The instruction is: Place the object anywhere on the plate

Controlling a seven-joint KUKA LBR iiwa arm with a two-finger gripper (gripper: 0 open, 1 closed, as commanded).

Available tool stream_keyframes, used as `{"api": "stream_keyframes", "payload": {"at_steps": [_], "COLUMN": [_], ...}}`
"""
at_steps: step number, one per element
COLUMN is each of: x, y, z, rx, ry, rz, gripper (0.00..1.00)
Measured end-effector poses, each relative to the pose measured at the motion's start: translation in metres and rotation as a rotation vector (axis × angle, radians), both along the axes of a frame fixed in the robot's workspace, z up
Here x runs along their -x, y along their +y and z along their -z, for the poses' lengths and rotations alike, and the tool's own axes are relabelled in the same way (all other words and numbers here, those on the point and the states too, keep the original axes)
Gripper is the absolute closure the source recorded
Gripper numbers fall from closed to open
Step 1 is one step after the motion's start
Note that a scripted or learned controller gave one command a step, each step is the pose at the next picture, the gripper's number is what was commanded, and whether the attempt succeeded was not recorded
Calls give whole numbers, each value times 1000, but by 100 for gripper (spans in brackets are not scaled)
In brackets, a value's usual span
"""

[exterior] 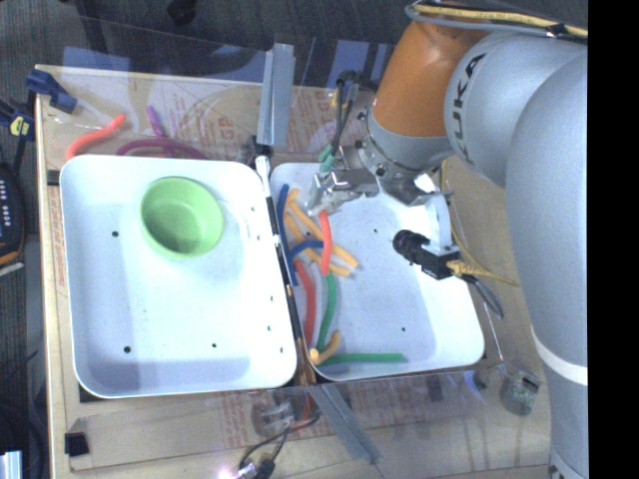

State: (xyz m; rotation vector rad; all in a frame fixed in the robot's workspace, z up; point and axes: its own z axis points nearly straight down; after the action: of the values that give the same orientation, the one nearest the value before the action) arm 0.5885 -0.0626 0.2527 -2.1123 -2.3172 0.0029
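Right now the gripper (pixel 321 194) hovers over the sticks (pixel 318 257) in the right bin (pixel 439 342), fingers' gap unclear. It should pinch one stick squarely, then carry it left to the green plate (pixel 182 216).

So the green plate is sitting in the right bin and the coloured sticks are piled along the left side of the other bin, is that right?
Not quite: the green plate sits in the left bin, toward its far left corner, as the camera view shows. The coloured sticks do lie along the left side of the other bin, the right bin, where the gripper hovers over them.
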Motion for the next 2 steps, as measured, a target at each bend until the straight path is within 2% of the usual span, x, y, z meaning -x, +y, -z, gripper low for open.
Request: {"api": "stream_keyframes", "payload": {"at_steps": [1,2], "x": [-22,-26], "y": [77,163], "z": [20,23], "rx": [2,1], "ry": [-3,-4], "rz": [-123,-160], "gripper": [100,100]}}
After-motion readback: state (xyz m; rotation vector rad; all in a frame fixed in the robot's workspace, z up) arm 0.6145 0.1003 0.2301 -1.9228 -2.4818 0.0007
